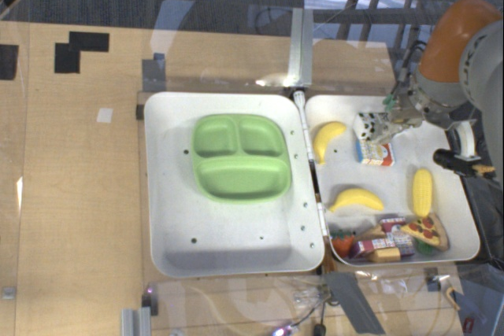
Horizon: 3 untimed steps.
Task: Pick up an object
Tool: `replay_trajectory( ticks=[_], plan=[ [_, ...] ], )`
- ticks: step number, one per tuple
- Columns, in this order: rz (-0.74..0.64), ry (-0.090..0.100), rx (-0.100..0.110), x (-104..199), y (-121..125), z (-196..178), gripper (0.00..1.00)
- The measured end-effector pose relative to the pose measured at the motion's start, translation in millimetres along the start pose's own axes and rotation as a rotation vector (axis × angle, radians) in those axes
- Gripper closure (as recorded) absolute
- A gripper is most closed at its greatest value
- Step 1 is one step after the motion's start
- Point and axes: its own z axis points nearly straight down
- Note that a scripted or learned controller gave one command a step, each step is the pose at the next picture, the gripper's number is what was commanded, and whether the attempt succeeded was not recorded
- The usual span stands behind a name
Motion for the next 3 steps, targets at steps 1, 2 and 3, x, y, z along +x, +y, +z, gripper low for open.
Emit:
replay_trajectory(
  ticks=[1,2,3],
  plan=[
    [0.188,-0.023,-0.006,13,0,2,1.0],
    [0.449,-0.019,-0.047,-19,-1,-53,1.0],
    [1.241,0.006,-0.088,24,-15,-2,1.0]
  ],
)
